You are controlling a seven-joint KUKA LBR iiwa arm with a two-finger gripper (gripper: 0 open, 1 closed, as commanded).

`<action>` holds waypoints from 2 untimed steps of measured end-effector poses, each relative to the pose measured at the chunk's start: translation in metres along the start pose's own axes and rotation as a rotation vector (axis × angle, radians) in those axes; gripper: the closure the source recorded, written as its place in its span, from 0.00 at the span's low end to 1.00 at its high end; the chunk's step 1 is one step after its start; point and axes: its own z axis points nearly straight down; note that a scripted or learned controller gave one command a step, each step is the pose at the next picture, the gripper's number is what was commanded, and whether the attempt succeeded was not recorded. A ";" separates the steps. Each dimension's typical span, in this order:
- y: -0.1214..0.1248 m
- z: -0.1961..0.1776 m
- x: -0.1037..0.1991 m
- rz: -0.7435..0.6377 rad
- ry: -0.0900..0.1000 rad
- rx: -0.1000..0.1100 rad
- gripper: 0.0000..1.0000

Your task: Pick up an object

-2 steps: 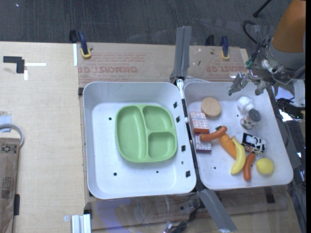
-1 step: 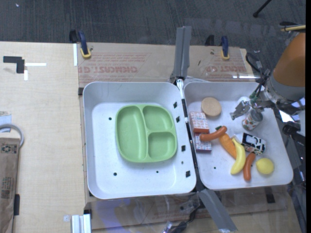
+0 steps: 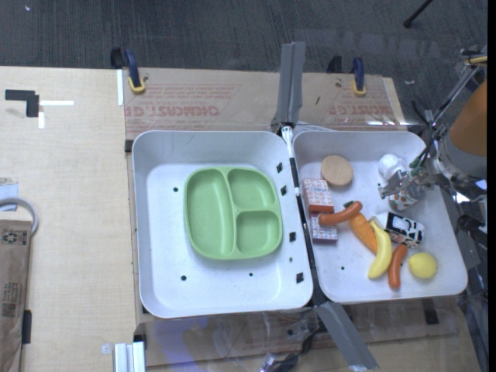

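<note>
The gripper (image 3: 403,188) hung low over the right bin (image 3: 341,281), though whether it was clenched or released could not be told. Just below it lay a black-and-white object (image 3: 404,227); a banana (image 3: 380,252), two sausages (image 3: 339,215) and a lemon (image 3: 422,265) lay nearby. A green tray (image 3: 232,211) sat well to its left
</note>
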 end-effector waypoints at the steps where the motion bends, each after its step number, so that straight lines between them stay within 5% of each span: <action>1: 0.024 0.027 -0.001 -0.080 0.022 0.041 0.00; 2: 0.023 0.017 -0.005 -0.076 0.017 0.042 1.00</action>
